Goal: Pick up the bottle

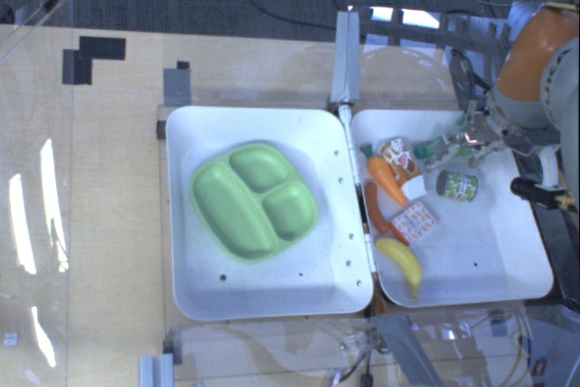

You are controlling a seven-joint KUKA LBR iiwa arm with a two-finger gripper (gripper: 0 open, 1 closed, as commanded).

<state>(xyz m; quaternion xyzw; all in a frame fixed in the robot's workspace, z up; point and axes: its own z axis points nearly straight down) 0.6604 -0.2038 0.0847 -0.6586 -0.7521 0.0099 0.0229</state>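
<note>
Bottle (436, 150) lying in right bin (507, 281), upper part, beside can (458, 186) and carrot (387, 179). End effector (469, 140) at bottle's right end; finger state cannot tell. Green tray (254, 200) in left bin (199, 285).

**Arm reaching in low from the right**

The grey KUKA arm (553, 95) comes in from the right edge, its orange band (530, 50) showing as a rounded shoulder of colour above the wrist. Below the band the wrist angles down and to the left, ending in the two-finger gripper (458, 145), which points leftward at a slant. The gripper's metal parts are small and partly blurred. A dark cable or fitting sticks out from the arm's lower side near the right edge.
</note>
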